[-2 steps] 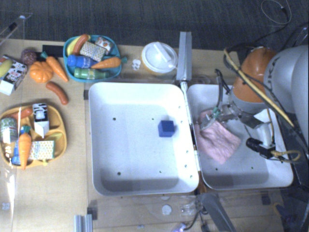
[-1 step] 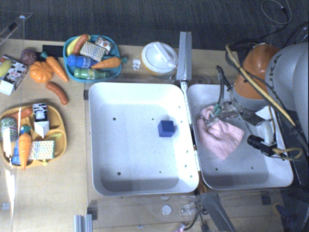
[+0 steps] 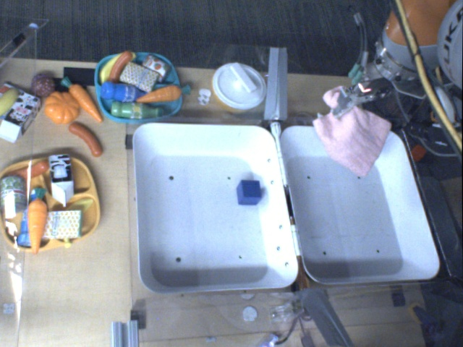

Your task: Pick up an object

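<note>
Between the claw's (image 3: 349, 98) fingers hangs a crumpled pink cloth (image 3: 352, 137).

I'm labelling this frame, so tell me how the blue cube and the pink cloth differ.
The blue cube is small, rigid and sits flat in the left bin; the pink cloth is larger, limp and hangs from the end effector over the right bin, draping its far rim. Both are single-coloured.

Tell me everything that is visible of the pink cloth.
The soft pink fabric cloth hangs crumpled from its top corner, pinched at the end effector. It spreads downward to a point above the back edge of the right shallow white bin. It looks thin, with folds, and plain.
</note>
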Controlling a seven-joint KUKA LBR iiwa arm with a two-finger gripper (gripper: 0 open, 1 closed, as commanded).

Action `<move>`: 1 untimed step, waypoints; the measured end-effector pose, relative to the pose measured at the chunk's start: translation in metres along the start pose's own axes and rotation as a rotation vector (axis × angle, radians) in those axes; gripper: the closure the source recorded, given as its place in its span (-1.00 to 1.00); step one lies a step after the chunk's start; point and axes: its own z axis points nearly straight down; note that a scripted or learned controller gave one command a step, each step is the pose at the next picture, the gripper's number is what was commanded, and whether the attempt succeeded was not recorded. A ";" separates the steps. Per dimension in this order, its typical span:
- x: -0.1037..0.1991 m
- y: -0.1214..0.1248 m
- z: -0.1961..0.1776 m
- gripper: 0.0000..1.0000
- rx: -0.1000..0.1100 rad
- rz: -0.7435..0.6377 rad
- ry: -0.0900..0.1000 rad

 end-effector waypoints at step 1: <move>-0.030 -0.012 0.072 1.00 0.004 -0.202 0.002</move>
